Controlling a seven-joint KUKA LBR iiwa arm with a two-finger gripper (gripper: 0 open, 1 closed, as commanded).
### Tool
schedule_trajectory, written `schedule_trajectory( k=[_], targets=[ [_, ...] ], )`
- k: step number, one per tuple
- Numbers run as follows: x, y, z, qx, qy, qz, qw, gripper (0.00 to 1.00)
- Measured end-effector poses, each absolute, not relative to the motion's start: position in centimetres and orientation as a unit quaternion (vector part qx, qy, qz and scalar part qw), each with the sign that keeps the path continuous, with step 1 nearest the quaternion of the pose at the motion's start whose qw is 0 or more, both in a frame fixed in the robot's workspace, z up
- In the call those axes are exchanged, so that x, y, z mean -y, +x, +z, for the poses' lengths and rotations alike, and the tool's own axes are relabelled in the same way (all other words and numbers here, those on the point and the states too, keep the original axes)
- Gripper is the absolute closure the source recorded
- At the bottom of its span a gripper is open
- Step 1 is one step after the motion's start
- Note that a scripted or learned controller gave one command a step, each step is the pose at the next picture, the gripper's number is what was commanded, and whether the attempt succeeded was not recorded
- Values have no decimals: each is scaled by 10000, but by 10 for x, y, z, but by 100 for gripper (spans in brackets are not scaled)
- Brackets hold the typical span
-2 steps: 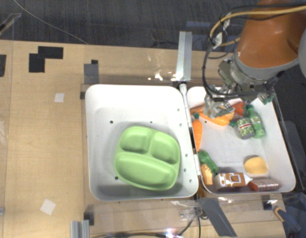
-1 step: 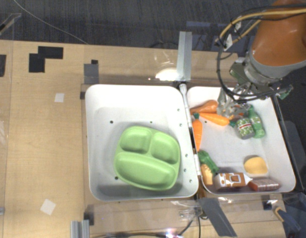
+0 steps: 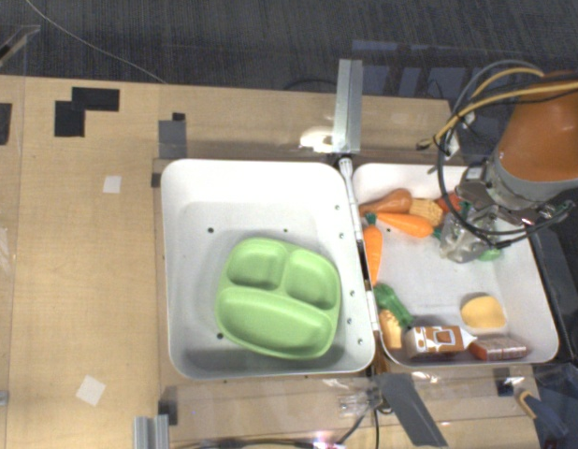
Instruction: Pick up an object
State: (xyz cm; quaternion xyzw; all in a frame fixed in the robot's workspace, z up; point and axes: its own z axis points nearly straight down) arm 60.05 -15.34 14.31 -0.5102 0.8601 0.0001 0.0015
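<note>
Over the far part of the right bin [image 3: 541, 330], gripper [image 3: 462, 243] hung low beneath the orange-banded wrist; jaw state could not be told, and nothing was seen held. Nearest candidate was the orange carrot [image 3: 404, 224], lying just left of the gripper, long axis running left-right, tip pointing left. Yellow piece [image 3: 484, 311] sat nearer, well apart.

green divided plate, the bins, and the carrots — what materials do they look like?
Green plate: likely moulded plastic, satin; uniform colour, rounded compartment edges, soft highlights.
Left bin and right bin: white, look like thin formed plastic; rounded corners, matte. Could be painted metal.
Carrots: probably plastic toy food; flat orange, smooth surface.
</note>
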Motion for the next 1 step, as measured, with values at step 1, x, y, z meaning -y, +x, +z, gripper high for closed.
schedule_trajectory(
  k=[1],
  targets=[
    [201, 598, 135, -6793, -7339, -26, 28, 100]
  ],
)
